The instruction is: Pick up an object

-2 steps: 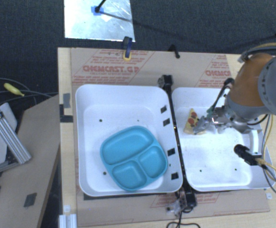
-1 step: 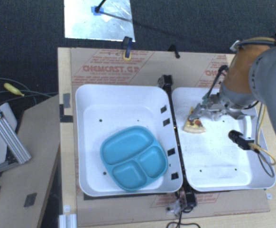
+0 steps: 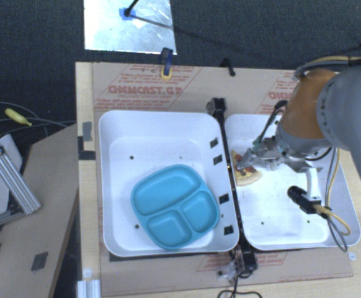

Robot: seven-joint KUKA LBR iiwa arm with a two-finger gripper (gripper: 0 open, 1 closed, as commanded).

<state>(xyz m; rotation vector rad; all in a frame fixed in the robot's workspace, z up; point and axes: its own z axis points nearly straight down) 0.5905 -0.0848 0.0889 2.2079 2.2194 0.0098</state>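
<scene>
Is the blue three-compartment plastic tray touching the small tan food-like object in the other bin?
Apart. The camera view shows the blue tray in the left bin, the tan object beyond the divider.

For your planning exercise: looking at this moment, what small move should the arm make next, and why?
Probably a short, careful lowering onto the small tan object. The end effector sits right above it in the right bin, near the divider; a grasp isn't visible yet.

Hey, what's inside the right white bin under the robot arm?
In the right white bin, a small tan and red object lies near the left wall, beside the gripper. The grey arm covers the bin's upper right part, so anything there is hidden.
</scene>
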